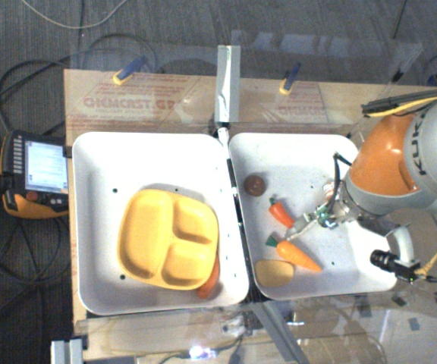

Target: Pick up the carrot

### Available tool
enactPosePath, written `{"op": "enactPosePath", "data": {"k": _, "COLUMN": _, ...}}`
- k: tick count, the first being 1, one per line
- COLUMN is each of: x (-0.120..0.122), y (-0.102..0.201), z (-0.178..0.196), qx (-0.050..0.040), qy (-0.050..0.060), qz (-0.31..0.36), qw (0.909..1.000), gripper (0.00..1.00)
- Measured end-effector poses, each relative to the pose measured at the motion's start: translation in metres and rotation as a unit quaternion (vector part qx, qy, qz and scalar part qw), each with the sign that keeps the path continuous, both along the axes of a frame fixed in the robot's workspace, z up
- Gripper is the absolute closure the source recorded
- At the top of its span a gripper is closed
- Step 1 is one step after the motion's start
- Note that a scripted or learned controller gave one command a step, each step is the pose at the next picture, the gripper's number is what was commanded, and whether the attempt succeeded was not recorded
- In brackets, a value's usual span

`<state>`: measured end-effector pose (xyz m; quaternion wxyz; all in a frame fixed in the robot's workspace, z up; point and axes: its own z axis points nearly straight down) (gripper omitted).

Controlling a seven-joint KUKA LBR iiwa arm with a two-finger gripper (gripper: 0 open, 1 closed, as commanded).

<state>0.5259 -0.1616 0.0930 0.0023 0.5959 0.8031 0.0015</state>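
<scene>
Tapered orange carrot [297,255], green-tipped, seen lying in right white bin [309,154]. Gripper [312,222] poised just above-right of carrot; finger state cannot be told.

The arm [389,165] comes in from the right, its grey body bulking large at the frame's edge with the orange band bulging just above the wrist. From there it bends down and leftward, tapering into the wrist hardware, where small metal and greenish parts cluster. The gripper [298,230] sticks out from that cluster toward the lower left, held low and slanting. Its slim fingers [307,220] look close together, though how they are set is too small to tell. A black cable loops by the wrist.
</scene>
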Motion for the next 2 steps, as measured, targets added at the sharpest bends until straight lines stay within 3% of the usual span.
{"op": "enactPosePath", "data": {"k": 1, "x": -0.032, "y": 0.031, "z": -0.002, "qx": -0.0052, "qy": -0.007, "qz": 0.136, "qw": 0.9907, "gripper": 0.00}}
{"op": "enactPosePath", "data": {"k": 2, "x": -0.030, "y": 0.033, "z": 0.008, "qx": -0.0030, "qy": -0.008, "qz": 0.137, "qw": 0.9906, "gripper": 1.00}}
